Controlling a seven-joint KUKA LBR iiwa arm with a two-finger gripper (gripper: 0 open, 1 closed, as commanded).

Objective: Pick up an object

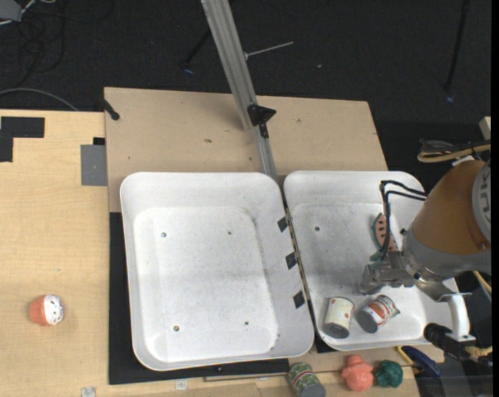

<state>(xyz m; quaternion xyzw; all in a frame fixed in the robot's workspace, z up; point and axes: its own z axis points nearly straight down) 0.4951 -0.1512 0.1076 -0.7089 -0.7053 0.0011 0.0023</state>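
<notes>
My gripper point(378, 276) hangs low over the right bin point(332, 197), near its front right part, under the orange band of the arm point(448, 213). Just in front of it lie a white cup with a dark rim point(338, 316) and a red and white can point(379, 312) on its side, both close to the bin's front wall. A thin red and green striped object point(383, 228) lies behind the gripper, partly hidden by the arm's cables. Nothing is visibly caught in the gripper.
The left bin point(150, 197) sits beside the right one, with a divider point(289, 259) between them. An orange and white ball point(46, 310) rests on the wooden bench at far left. A green can point(303, 379), a pink toy point(357, 373) and a green toy point(388, 373) lie in front of the bins. A metal rail point(232, 56) slants behind.
</notes>
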